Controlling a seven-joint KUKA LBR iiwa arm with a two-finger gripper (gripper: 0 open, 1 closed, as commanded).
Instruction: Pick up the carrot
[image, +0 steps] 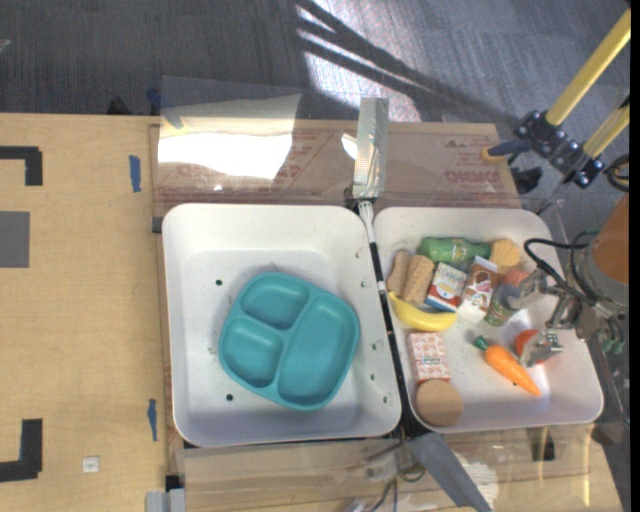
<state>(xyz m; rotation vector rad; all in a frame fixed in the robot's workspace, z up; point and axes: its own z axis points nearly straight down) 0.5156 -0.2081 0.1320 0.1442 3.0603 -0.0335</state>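
Claw (545, 345) is hanging just beside the carrot (509, 366); I cannot tell how it is set. Carrot is lying in the right bin (575, 405), not picked up yet.

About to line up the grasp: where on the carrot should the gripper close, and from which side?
Probably from above, at the carrot's thick middle, fingers closing across its width. It lies flat on the right bin's floor, slanting from its green top at upper left to its tip at lower right. The floor in front of it is bare; the gripper sits close at its upper right.
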